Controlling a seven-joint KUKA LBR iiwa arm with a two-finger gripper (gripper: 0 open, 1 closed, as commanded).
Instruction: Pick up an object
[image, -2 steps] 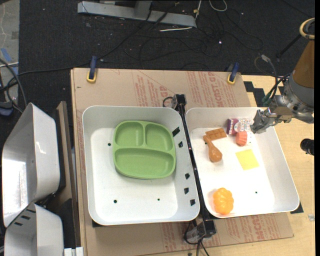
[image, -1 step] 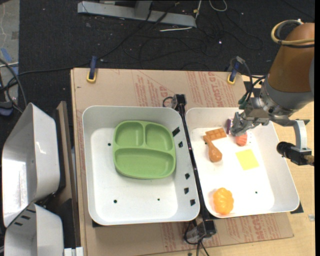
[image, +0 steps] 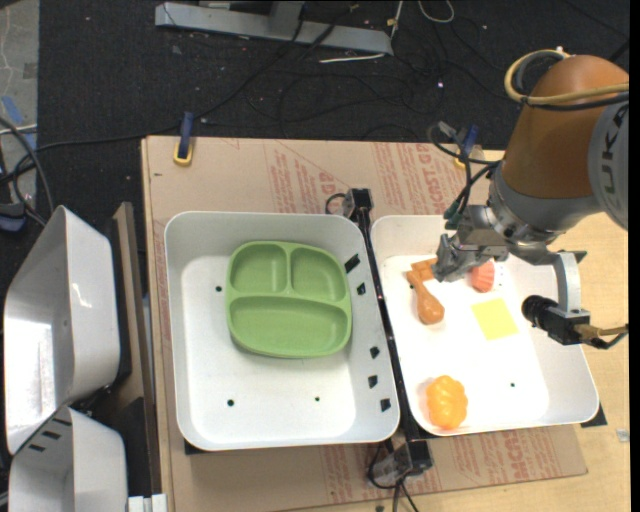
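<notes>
My gripper (image: 458, 258) hangs over the right white bin's (image: 520, 400) far edge, by an orange plastic drumstick (image: 427, 296); finger state unclear. It looks light, stiff and slick, so I'd grasp its narrow shaft.

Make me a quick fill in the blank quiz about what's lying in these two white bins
1. The green divided plate lies in the ____ bin.
2. The plate has ____ compartments.
3. The flat square in the right bin is coloured ____.
4. The gripper hovers over the ____ bin.

Missing words: left; three; yellow; right
</notes>
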